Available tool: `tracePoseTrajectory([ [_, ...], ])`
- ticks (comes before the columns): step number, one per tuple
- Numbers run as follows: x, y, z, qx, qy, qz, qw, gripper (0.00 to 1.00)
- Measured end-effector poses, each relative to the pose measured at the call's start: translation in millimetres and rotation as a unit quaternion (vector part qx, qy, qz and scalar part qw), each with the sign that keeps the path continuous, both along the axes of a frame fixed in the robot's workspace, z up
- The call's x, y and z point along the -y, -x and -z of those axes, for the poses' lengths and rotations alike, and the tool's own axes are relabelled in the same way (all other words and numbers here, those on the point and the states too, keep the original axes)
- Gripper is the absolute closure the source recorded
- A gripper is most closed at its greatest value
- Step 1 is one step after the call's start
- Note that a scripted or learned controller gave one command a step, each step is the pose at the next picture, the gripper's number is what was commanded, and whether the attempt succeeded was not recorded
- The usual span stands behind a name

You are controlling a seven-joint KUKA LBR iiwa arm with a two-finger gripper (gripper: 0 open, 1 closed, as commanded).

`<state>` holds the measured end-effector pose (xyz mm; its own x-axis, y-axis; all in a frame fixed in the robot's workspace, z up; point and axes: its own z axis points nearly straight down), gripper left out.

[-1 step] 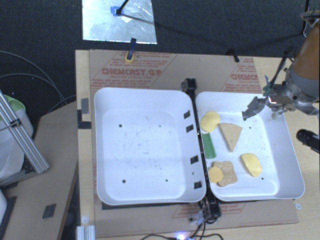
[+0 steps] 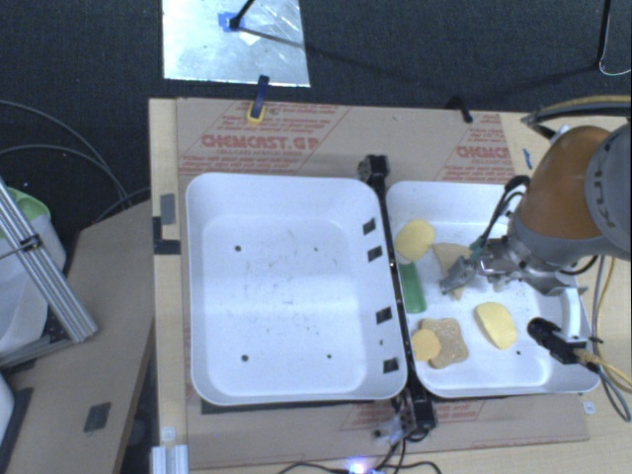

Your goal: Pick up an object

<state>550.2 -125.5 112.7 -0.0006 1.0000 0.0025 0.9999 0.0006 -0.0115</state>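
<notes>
One arm [image 2: 568, 200] reaches low over the right bin [image 2: 474, 388].

- Two white bins on the bench [image 2: 326, 136]: the left bin [image 2: 286, 289] and the right bin [image 2: 474, 378], side by side.
- Three yellow pieces in the right bin: one [image 2: 415, 238] at its far left, one [image 2: 496, 325] nearer its right wall, a small round one [image 2: 426, 344] by its near left.
- One green piece [image 2: 411, 289] along its left wall.
- One tan sponge-like piece [image 2: 449, 342] touching the small round one.
</notes>
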Motion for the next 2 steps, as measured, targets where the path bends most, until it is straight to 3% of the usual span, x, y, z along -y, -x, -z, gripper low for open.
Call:
tracePoseTrajectory([
  [1,-18.5,-72.0,23.3,0.011,0.0034,-0.003,0.9999,0.00],
  [2,32.7,-106.5,26.4,0.010,0.0030,0.000,0.9999,0.00],
])
